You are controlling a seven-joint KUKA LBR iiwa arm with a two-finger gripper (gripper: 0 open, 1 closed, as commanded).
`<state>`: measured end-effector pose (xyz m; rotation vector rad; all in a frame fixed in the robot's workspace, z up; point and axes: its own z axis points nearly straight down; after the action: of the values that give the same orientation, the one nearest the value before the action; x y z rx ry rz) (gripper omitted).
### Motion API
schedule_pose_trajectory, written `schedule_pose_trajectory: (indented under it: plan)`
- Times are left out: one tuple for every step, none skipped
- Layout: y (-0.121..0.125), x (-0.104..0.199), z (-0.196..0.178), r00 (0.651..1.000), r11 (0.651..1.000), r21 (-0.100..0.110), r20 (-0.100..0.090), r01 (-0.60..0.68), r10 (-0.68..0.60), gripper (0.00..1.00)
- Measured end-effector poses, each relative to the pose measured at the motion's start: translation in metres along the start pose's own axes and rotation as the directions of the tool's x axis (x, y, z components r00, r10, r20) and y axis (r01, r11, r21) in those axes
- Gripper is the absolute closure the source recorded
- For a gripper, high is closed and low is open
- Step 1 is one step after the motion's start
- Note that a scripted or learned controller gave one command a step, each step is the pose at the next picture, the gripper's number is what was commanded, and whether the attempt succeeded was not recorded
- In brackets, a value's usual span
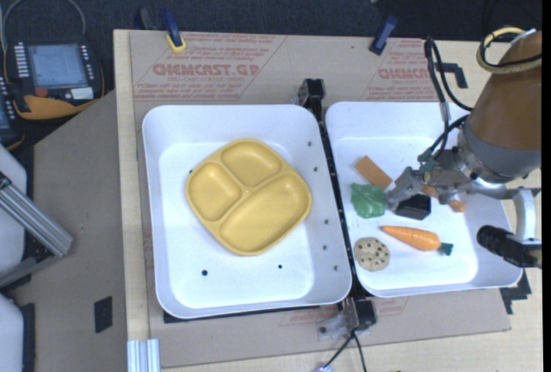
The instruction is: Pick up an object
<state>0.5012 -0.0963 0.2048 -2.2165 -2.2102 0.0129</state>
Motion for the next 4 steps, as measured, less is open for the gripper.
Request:
schedule_pose_trajectory:
  plan:
    - [0.003, 0.0, -0.006, 1.0, 1.0, -0.013, 0.002, 0.003, -0.003, 0.0]
    - [-0.008, 0.002, 0.046, 1.0, 1.0, -0.006, 0.0, 0.002, -0.002, 0.0]
    - [-0.015, 0.001, 0.106, 1.0, 1.0, -0.006, 0.0, 0.002, -0.002, 0.0]
    - [-0.016, 0.002, 0.121, 1.0, 1.0, -0.011, 0.001, 0.002, -0.002, 0.0]
